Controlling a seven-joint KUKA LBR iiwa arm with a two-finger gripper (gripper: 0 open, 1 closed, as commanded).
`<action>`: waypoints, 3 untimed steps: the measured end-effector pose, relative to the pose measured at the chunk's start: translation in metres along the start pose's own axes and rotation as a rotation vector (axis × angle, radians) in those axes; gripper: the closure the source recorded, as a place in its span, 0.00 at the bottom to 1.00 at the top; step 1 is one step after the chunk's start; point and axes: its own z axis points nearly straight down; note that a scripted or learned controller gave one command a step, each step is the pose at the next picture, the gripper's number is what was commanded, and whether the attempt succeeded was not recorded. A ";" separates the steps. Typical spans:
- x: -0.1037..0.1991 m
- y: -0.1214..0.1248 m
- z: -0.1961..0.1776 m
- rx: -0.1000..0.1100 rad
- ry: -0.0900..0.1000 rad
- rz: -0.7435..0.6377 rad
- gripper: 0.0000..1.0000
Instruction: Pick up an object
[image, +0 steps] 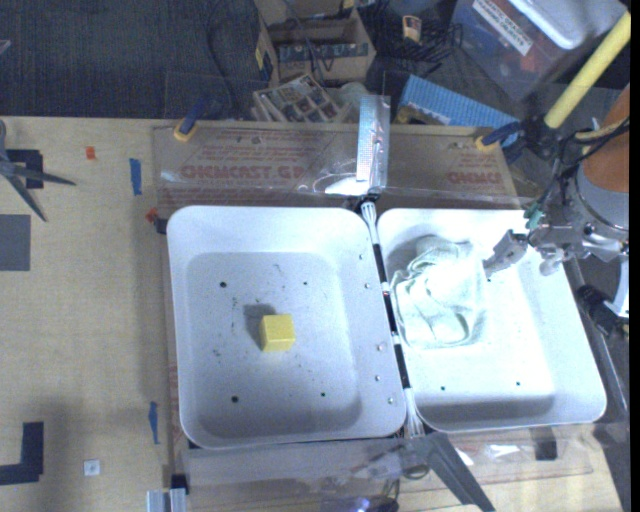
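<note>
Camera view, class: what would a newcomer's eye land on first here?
A small yellow cube-shaped block sits alone near the middle of the left shallow white bin. In the right shallow white bin, a crumpled white cloth lies against the left wall, with the grey arm's gripper at its right.

The left bin (200, 300) is mostly open floor; a yellow block (277, 332) sits alone near its middle, clear of every wall, with room on all sides. In the right bin (560, 380), a crumpled white cloth (440, 295) crowds the left half against the divider, leaving the right and front floor free.
</note>
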 end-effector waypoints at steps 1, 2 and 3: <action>0.018 0.008 0.142 -0.011 -0.001 0.221 0.00; 0.024 0.068 0.143 -0.006 -0.001 0.620 0.00; 0.027 0.070 0.132 -0.009 0.001 0.616 1.00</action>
